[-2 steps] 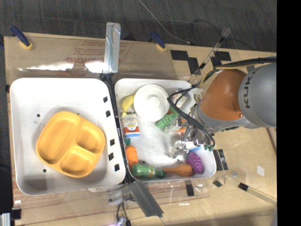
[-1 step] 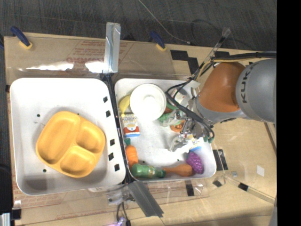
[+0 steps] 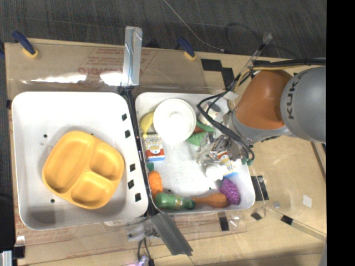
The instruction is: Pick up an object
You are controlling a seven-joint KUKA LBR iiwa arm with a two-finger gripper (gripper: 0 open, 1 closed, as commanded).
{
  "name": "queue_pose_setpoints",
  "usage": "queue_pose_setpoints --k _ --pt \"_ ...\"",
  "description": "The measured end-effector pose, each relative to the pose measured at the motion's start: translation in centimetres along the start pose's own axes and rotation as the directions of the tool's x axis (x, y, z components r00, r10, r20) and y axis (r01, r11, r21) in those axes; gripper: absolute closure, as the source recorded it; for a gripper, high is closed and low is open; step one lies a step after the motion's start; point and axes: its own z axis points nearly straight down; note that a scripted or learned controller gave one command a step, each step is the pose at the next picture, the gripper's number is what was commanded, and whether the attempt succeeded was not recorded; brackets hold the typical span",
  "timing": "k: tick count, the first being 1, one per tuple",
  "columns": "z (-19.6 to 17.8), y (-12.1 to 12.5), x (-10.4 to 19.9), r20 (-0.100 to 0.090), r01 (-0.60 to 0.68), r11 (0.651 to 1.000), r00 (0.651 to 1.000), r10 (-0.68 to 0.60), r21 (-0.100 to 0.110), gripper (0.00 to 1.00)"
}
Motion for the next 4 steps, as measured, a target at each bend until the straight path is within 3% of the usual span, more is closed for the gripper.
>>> queue_pose_setpoints --k 1,2,3,4 --pt "-14.5 0.2 -1.8 0.0 -0.253 0.967 0.967 0.253 0.0 1.0" --pt "-8.0 9.4 3.3 -0.011 -0.081 0.997 0.997 0.081 -0.004 1.0" --pt "-12.1 5.0 0.4 -0.007 -0.229 0.973 0.973 0.229 0.0 1.0" --pt "-9.2 6.1 -6.4 -0.009 -0.554 0.833 0.833 0.554 0.003 1.0"
